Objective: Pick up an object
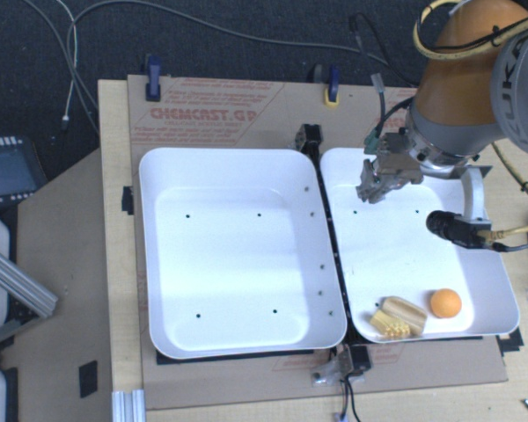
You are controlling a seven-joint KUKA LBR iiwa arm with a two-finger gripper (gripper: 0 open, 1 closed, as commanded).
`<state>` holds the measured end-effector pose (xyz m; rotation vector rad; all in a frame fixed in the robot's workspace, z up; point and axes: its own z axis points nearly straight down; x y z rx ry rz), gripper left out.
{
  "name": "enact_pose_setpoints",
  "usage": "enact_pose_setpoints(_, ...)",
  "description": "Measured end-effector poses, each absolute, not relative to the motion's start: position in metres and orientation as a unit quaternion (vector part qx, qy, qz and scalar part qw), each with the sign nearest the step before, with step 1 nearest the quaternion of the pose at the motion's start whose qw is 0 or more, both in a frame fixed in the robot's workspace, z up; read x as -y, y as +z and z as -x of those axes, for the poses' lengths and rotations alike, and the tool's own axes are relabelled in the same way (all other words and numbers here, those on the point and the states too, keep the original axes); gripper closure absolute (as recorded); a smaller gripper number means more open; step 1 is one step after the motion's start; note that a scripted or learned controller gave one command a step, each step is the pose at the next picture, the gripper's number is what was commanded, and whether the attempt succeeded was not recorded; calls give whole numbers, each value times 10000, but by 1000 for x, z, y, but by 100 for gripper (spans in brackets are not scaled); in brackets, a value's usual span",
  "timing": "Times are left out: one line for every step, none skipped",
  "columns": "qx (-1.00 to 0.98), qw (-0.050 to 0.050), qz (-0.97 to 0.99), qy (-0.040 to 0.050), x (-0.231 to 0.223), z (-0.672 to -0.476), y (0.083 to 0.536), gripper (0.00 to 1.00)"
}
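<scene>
Our grey two-finger gripper (374, 187), grip state unreadable, hangs well apart from the small orange ball (445, 303), so we should descend squarely over it.

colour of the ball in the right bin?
Orange: the ball near the right bin's front edge, seen in the camera view.

Dark carpeted floor (246, 7) with loose cables (44, 7) surrounds a tan board surface (114, 236), evenly lit
</scene>
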<state>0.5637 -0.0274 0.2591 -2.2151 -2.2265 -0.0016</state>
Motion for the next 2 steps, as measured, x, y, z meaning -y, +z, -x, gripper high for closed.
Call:
enact_pose_setpoints(7090,5,7052,-5,-28,-562,256,100)
enact_pose_setpoints(7085,9,7057,5,-78,-552,227,100)
